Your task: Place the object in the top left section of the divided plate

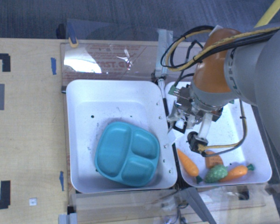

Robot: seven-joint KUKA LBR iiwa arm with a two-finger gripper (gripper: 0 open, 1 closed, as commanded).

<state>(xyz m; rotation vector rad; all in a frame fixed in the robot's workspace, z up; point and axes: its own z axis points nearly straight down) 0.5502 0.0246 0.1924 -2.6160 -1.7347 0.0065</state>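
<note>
Pick phase: gripper (185,123) over right bin (256,139), nothing carried yet.

Arm (252,69) comes in from 3 o'clock, wrist bent down, orange band (214,76) above the tool, gripper hanging near the bin's 9 o'clock wall. Can't tell how the gripper is set; cabling clutters it, no object visible in it. Candidate objects sit at the bin's 6 o'clock: orange carrot (188,164), second carrot (235,171), green piece (216,173), small brown block (213,160). Blue divided plate (127,154) lies in the left bin (84,106), tilted. My read: next move is drop toward 6 o'clock, grasp one object, carry to 9 o'clock, release in the plate's top left section.
</note>
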